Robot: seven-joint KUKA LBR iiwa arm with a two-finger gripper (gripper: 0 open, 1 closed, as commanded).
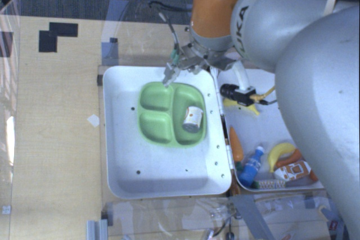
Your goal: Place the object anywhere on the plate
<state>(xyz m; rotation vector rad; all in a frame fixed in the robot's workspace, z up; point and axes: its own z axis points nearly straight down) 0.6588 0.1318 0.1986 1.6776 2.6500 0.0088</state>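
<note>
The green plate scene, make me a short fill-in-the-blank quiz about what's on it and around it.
1. The green plate lies in the ____ bin.
2. The small can rests on the plate, in its ____ compartment.
3. The pincer hangs above the plate's ____ edge.
4. The banana lies in the ____ bin.

Missing words: left; right; far; right

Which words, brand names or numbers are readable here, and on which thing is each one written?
"KUKA": on the grey arm, seen sideways; the only legible text.
Can on the green plate: label too blurred to read.
Packet in the right bin: print too blurred to read.
</note>
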